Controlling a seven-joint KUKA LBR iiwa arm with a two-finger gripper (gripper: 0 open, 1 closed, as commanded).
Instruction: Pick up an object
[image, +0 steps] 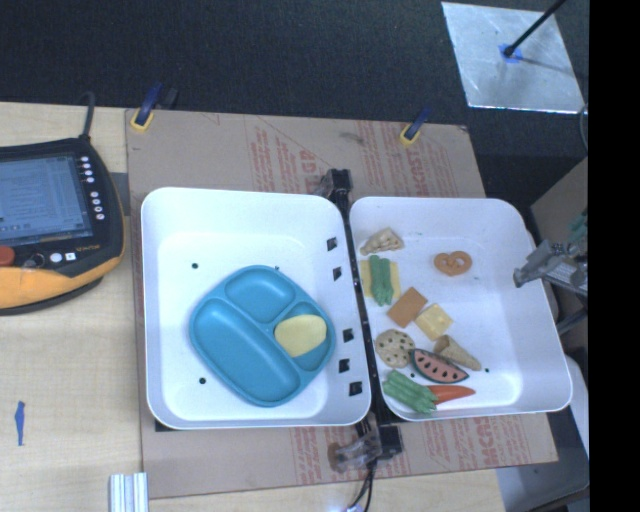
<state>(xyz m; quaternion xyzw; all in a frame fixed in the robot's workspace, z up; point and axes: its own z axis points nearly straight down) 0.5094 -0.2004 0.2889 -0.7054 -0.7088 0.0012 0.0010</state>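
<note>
The right bin (500, 330) holds several toy foods: a pretzel (453, 263), a tan wedge (381, 241), a green pod (381, 279), an orange-brown square (407, 306), a pale yellow cube (434, 321), a cookie (394, 348), a watermelon slice (439, 366), a second green piece (409, 391) and a carrot (452, 393). A grey part of the arm (548, 263) reaches in over the bin's right rim, right of the pretzel.
The left bin (180, 240) carries a blue divided plate (255, 335) with a yellow oval food (300, 333) in its right compartment. A control tablet (55, 225) lies on the bench at far left. Both bins rest on cardboard (300, 150).
</note>
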